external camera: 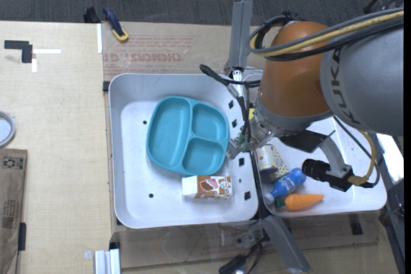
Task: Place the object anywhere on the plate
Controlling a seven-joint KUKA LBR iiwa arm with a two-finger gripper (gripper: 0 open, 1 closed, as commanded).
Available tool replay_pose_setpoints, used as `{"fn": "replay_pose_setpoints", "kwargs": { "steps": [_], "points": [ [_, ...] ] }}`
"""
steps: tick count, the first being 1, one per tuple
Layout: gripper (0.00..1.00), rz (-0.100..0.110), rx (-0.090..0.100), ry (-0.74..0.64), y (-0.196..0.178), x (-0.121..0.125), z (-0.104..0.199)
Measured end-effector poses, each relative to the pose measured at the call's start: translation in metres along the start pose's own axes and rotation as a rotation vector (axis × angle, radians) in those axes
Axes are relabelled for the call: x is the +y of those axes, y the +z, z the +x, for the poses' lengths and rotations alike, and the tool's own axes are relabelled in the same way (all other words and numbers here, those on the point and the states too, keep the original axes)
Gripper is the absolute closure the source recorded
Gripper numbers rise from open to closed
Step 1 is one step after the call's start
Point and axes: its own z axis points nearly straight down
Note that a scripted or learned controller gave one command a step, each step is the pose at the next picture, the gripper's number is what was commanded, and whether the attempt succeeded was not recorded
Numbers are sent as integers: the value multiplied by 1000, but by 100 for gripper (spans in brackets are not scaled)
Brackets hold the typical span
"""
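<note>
A blue three-section plate (186, 135) lies in the left bin (128, 157), with nothing on it. A small white and brown carton (207, 187) lies on its side just in front of the plate, on the bin floor. My gripper (243, 140) hangs below the orange wrist band, over the wall between the two bins and just off the plate's right edge. It is above and to the right of the carton, apart from it. The wrist hides most of the gripper.
The right bin (359, 199) holds a patterned can (271, 160), a blue bottle (288, 182) and an orange carrot (302, 201) near its front left corner. The arm's bulk covers most of that bin. A blue and yellow clamp (114, 25) lies on the bench behind.
</note>
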Motion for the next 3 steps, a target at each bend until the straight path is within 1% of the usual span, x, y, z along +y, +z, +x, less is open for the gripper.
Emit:
{"fn": "replay_pose_setpoints", "kwargs": {
  "steps": [1, 2, 3],
  "points": [
    [100, -4, -1, 18, -5, 14, 38],
    [100, 0, 1, 66, 24, 43, 56],
    [100, 3, 0, 66, 16, 43, 54]
  ]
}}
